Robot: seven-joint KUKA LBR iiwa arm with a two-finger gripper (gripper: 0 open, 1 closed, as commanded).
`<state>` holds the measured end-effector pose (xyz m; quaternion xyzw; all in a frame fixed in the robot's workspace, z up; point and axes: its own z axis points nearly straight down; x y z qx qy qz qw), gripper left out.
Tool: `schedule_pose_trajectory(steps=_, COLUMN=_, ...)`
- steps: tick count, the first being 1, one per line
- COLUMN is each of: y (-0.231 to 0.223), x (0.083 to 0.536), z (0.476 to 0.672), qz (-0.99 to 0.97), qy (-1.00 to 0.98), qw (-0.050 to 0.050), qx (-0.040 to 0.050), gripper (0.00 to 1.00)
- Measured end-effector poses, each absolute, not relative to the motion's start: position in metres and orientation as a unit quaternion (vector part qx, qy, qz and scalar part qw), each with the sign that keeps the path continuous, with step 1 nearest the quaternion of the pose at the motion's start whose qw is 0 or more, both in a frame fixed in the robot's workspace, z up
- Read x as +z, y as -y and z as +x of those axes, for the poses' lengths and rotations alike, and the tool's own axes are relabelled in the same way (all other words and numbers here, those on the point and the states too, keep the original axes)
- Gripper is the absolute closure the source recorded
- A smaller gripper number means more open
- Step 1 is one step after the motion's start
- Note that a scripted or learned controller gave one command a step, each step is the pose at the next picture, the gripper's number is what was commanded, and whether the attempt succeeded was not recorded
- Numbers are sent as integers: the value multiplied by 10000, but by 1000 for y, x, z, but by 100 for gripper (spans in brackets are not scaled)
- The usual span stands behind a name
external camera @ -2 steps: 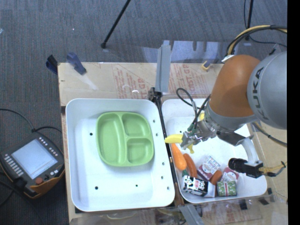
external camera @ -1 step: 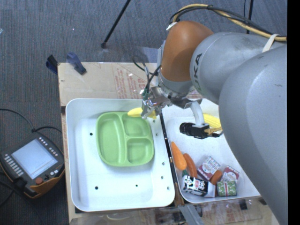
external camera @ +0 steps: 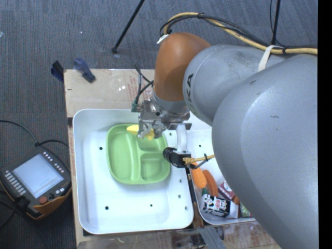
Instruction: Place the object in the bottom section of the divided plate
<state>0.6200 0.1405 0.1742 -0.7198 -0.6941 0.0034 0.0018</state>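
- The gripper (external camera: 149,133) is seen low over the far right part of a green plate (external camera: 122,154), just inside its far rim.
- A yellow object (external camera: 134,129) is seen between the fingers, which are closed narrowly on it; one end sticks out to the left of the gripper and a smaller yellow patch shows just below it.
- Whether the yellow object is touching the plate or is held just above it cannot be told.
- The yellow object is thus found at the far edge of the plate, above the far right section and the top of the long left one, and well apart from the near right section.
- The plate is divided into three: one long section down the left side and two smaller ones on the right, far and near. All three are seen bare and green.
- The plate is set in the left bin (external camera: 91,191), toward its far right corner, close to the wall shared with the right bin (external camera: 203,141).
- In the right bin, a carrot (external camera: 198,179) is seen beside a red thing (external camera: 210,181), with a black and white carton (external camera: 215,205) nearer still.
- Much of the right bin is hidden by the arm (external camera: 249,113), whose orange band (external camera: 174,66) is seen directly above the gripper.
- On the floor to the left of the bench (external camera: 104,87), a pendant (external camera: 33,180) with a pale screen is laid.
- A small blue thing (external camera: 83,69) is seen at the far left corner of the bench.
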Motion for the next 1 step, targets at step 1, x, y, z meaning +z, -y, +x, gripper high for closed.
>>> schedule_pose_trajectory(steps=1, y=-141, x=174, z=620, qz=-7198, qy=6942, qw=18, qx=33, gripper=0)
